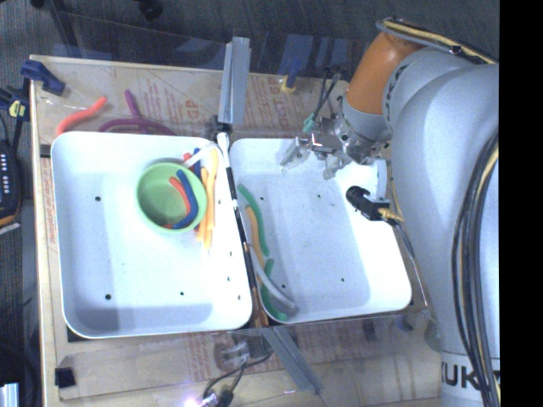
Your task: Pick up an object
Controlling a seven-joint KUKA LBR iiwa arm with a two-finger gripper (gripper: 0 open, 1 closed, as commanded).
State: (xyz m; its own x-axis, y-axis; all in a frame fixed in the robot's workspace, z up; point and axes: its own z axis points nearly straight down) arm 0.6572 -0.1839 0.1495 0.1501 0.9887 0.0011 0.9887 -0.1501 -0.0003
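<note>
My gripper point(310, 161) hangs over the far edge of the right bin point(339, 261), its two fingers spread and nothing between them. A long green strip point(257, 223) lies along that bin's left wall, well to the gripper's lower left. A grey strip point(276, 295) continues below it towards the near left corner. In the left bin point(110, 261) sits a green bowl point(165, 197) with an orange piece and a blue piece inside. Yellow and orange sticks point(208, 202) lean against the bowl's right side.
The grey arm with its orange band point(377, 70) covers the right bin's right side; a black fitting point(363, 200) juts out over the bin. Behind the left bin lie an orange stick point(81, 115) and a purple hose point(136, 125). A metal bar point(233, 79) stands behind the bins' divide.
</note>
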